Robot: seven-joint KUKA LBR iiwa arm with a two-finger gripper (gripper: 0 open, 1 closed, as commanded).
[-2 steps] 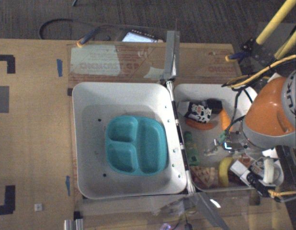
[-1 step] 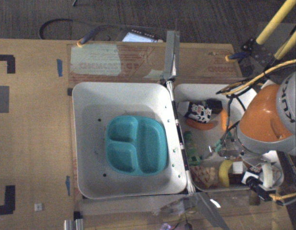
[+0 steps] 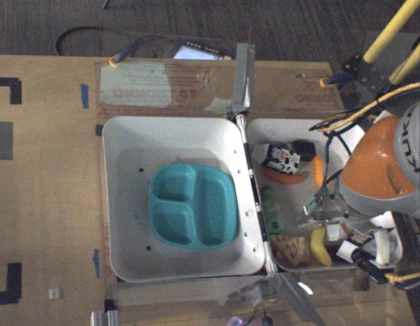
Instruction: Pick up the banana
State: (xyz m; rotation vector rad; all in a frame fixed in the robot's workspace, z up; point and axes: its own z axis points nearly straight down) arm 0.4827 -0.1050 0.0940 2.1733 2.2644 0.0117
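Note:
The yellow banana lies near the front edge of the right bin. My gripper hangs just above and behind the banana's upper end, below the arm's orange band. The arm's bulk covers the bin's right side.
The left bin holds a teal divided plate. In the right bin lie a black-and-white cow toy, a red-orange item, an orange carrot-like piece, a green object and a brown speckled piece beside the banana.

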